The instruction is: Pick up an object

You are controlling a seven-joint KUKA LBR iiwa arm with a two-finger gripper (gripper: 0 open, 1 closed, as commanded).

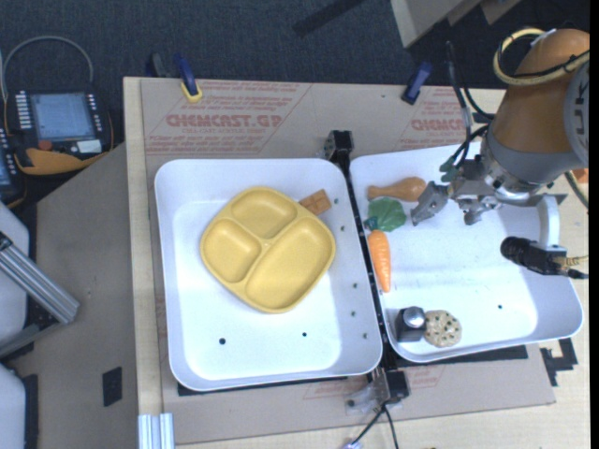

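My gripper (pixel 451 209) hangs over the upper middle of the right bin (pixel 505 297), open, with only bare bin floor between its fingers. Just left of its left finger (pixel 428 203) lie a tan drumstick (pixel 397 190) and a green leafy piece (pixel 386 215). An orange carrot (pixel 379 261) lies along the bin's left wall below them. A speckled cookie (pixel 441 327) and a small dark round-topped item (pixel 411 321) sit at the bin's front left.
The left bin (pixel 187 316) holds a yellow divided plate (pixel 268 248) with a small brown block (pixel 315 202) at its upper right edge. A black divider (pixel 356 241) runs between the bins. The right bin's middle and right floor is bare white.
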